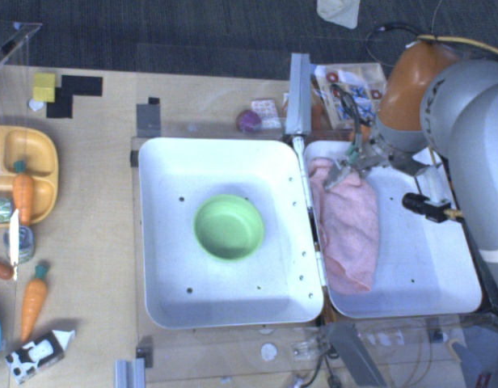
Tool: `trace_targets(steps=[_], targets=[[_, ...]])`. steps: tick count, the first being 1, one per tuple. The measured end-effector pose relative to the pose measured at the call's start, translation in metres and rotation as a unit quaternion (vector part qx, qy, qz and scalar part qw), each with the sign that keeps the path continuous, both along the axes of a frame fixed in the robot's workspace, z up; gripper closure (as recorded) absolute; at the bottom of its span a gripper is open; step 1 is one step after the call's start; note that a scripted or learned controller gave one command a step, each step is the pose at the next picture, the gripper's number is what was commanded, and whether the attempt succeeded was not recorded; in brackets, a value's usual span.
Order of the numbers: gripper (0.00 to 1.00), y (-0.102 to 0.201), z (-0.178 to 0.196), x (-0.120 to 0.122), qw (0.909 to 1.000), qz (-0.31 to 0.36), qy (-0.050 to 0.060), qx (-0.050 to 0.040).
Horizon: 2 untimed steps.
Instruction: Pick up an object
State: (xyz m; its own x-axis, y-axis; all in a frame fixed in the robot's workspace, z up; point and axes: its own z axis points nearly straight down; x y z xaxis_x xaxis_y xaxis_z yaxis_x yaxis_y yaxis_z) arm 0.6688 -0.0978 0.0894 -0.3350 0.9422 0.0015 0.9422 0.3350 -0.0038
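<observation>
Gripper (346, 168) fingers, spread a little and holding nothing, touch the soft pink cloth's (348, 226) top edge; they should pinch a fold firmly.

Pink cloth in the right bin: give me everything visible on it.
The pink cloth looks like soft terry fabric, pale pink, crumpled into a long bunch. It lies along the left side of the right bin, running from near the far wall toward the near one, its left edge against the bin's left wall. Folds and creases show across its top. The end effector is at its far end, fingertips at or on the fabric; whether it grips the cloth cannot be told.
</observation>
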Motion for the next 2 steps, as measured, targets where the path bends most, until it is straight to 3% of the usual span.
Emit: trace_targets(steps=[1,2], targets=[[0.0,-0.03,0.001,-0.05,0.9998,-0.019,-0.008,-0.0012],[0.0,0.011,0.001,-0.024,0.9997,0.023,-0.009,-0.0005]])
